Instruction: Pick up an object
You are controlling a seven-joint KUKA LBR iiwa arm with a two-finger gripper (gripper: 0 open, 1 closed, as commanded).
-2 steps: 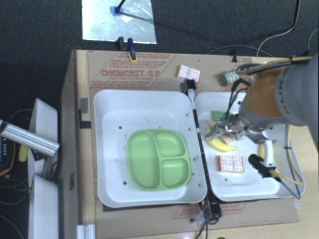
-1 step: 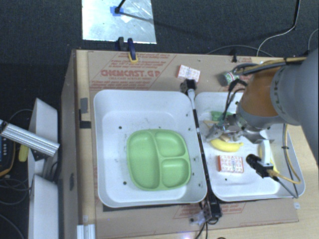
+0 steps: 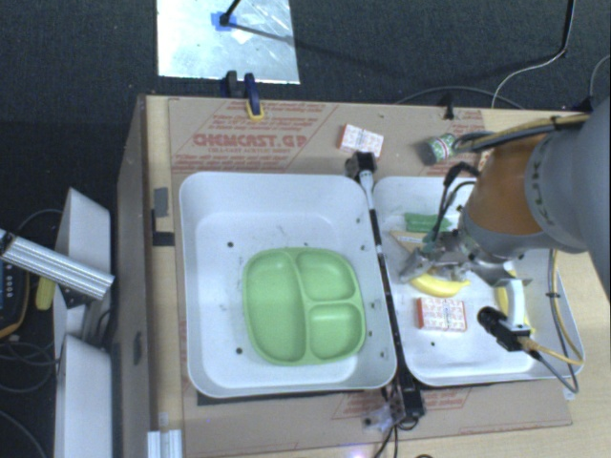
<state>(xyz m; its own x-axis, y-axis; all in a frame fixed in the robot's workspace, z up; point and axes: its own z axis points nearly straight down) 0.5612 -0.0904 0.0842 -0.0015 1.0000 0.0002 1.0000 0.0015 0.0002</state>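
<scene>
My fingers (image 3: 441, 256) hang low in the right bin (image 3: 420, 370), just above a banana (image 3: 439, 283).
I cannot tell their spread; I should centre over the banana, perhaps touching it already, before closing.

A robotics lab, by the look of it. Two white bins (image 3: 286, 194) sit on a cardboard-topped bench (image 3: 267, 136) (cables trailing everywhere), over dark carpet (image 3: 67, 55), with the grey arm (image 3: 563, 189) reaching in.

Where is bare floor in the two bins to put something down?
Left bin: bare floor all around the green tray, widest behind it. Right bin: crowded near the banana, card and gripper; bare along the front.
</scene>
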